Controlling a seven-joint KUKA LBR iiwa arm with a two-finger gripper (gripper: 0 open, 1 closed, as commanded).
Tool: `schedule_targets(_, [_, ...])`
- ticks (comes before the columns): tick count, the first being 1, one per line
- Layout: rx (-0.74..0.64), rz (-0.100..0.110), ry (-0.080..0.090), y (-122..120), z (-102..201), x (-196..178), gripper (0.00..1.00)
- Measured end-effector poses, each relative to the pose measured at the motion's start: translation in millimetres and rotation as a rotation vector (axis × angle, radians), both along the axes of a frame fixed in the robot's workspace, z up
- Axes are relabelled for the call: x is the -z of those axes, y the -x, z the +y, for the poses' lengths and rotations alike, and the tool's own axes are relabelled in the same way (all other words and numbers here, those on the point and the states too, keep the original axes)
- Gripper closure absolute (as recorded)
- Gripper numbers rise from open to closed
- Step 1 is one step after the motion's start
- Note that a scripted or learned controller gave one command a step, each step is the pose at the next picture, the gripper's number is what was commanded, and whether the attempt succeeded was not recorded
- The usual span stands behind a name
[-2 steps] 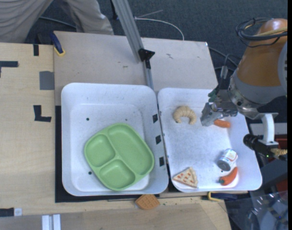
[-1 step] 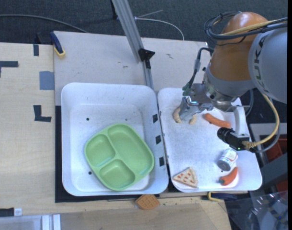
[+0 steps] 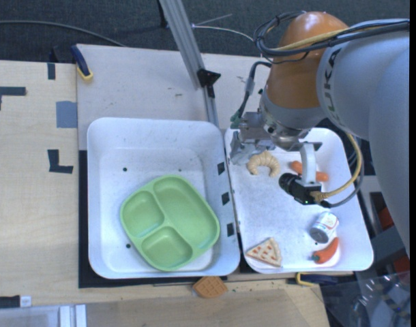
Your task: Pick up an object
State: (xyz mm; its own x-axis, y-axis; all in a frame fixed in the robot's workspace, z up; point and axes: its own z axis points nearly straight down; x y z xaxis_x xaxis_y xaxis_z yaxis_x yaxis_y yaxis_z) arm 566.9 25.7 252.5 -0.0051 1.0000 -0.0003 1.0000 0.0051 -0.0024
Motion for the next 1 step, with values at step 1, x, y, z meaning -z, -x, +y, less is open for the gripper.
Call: schedule_targets(1, [-0.001, -0.002, -0.001, -35.0, 51.0, 6.1, 1.00])
